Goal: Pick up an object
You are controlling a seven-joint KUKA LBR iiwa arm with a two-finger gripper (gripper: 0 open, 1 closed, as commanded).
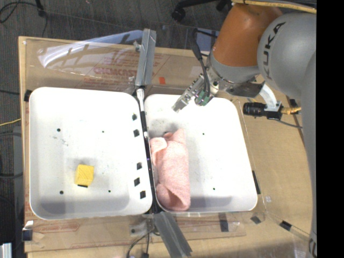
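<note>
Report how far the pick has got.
Nothing looks picked yet. The pink cloth lies in the right bin against its left wall, and the yellow block sits in the left bin. The gripper hangs over the right bin's top edge, holding nothing visible. Descent, grasp and lift remain.

Grey arm reaching in, end effector raised

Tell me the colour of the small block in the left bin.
Yellow. The small block lies on the left bin floor in the camera view.
</note>
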